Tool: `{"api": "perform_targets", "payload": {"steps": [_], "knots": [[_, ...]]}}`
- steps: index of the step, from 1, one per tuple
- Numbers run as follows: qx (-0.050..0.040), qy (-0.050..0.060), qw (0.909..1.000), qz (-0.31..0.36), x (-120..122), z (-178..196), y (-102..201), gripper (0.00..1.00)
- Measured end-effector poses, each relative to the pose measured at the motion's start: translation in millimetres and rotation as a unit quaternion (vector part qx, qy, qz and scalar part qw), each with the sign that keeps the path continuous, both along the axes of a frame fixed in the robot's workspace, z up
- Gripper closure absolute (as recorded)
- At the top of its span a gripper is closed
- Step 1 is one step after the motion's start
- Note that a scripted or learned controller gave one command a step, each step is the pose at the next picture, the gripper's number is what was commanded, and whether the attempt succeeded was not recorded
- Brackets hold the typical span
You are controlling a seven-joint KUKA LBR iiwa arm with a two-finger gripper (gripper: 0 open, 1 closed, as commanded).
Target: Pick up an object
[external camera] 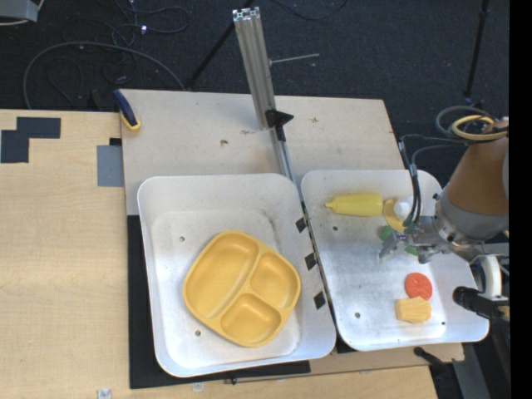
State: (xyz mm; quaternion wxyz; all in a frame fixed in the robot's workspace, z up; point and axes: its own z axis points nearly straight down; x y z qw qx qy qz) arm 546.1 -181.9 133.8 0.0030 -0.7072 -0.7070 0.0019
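**Stock at counter: two bins, tool low in rt bin**

- Left shallow white bin (158,223): one yellow plastic divided plate w/ three compartments (242,288), lying flat, tilted diagonally, near bin centre.
- Right shallow white bin (357,306): yellow corn-cob-shaped toy (356,204) near far edge; round red-orange piece (419,286) toward near-right; pale yellow block (413,310) just beside it, nearer side.
- Small green item (387,233) just beside tool; too small to identify.
- Tool (401,241): low over rt bin, between corn toy and red piece. Cannot tell if released or clenched; nothing visibly grasped.
- Grey arm w/ orange band (477,177): enters from right.
- Counter (58,248): light wood, left of bins.
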Motion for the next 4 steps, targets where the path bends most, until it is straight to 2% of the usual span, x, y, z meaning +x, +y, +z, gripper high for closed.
{"api": "perform_targets", "payload": {"steps": [1, 2, 3, 4], "knots": [[-0.0012, -0.004, 1.0, 0.001, 0.7, -32.0, -0.9, 0.0], [0.0001, -0.001, 1.0, -0.001, -0.9, -25.3, -1.0, 1.0], [-0.0008, -0.003, 1.0, -0.002, -1.3, 17.4, -6.8, 1.0], [-0.0015, -0.005, 1.0, 0.001, -1.0, 80.1, -11.3, 1.0]]}}
